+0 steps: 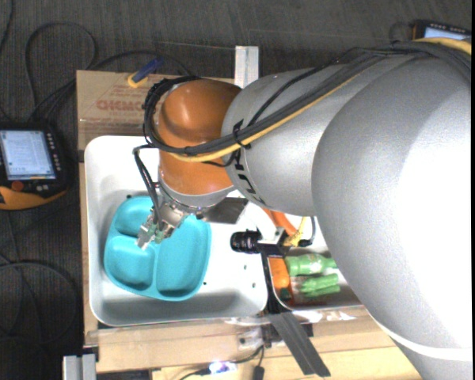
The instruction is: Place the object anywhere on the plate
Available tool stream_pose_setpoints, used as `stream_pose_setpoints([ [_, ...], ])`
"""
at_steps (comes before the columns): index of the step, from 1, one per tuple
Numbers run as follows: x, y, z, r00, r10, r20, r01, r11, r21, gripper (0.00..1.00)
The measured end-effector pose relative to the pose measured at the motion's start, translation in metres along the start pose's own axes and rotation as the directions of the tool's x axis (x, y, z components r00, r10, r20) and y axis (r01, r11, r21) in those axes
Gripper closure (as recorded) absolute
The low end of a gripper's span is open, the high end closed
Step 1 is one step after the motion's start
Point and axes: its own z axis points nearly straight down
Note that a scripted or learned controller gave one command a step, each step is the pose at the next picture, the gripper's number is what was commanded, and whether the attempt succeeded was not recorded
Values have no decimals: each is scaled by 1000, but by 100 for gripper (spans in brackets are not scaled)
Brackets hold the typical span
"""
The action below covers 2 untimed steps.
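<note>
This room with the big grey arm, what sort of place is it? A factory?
More likely a robot test lab than a factory. The arm works over a white bin holding a blue plate, a handheld control screen lies on carpet, and loose cables trail around.

A turquoise divided plate (154, 264) sits in a white bin (103, 172). The arm (364, 149) is grey with an orange band (194, 133); green and orange items (305, 279) fill the neighbouring bin.

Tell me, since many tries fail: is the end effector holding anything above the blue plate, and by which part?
It cannot be told. The end effector sits low over the blue plate, and its tip is too small and blurred to show any object in it.
</note>
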Motion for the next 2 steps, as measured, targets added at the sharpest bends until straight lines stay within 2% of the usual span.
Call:
stream_pose_setpoints([
  [1, 36, -15, -9, 995, 97, -3, -97, 995, 0, 100],
  [2, -15, -75, 4, 957, 292, -3, -292, 957, 2, 100],
])
